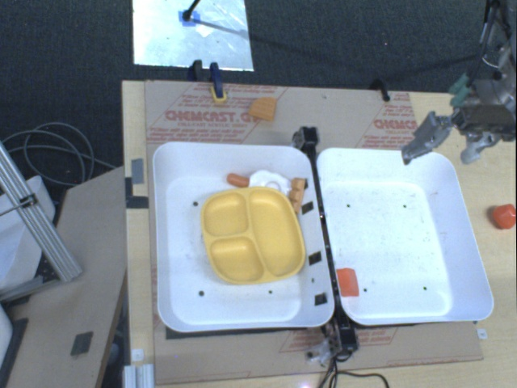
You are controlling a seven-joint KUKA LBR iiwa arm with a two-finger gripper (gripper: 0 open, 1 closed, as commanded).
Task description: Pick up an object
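gripper: grey two-finger gripper (443, 140) seen spread, nothing pinched — arm cut off at right edge
hidden: small white object (269, 180) partly covered by yellow divided plastic plate (252, 235)

arm (494, 111) | grey metal wrist block, blocky, boxy edges | teal/green fitting on left side of wrist | gripper (449, 141) | 2 light-grey fingers (420, 141), angular, flat-sided | thin dark cable + pale hose running up along top of wrist | rest cut off by frame edge

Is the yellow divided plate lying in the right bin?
No, the yellow divided plate lies in the left bin; the right bin holds an orange block.
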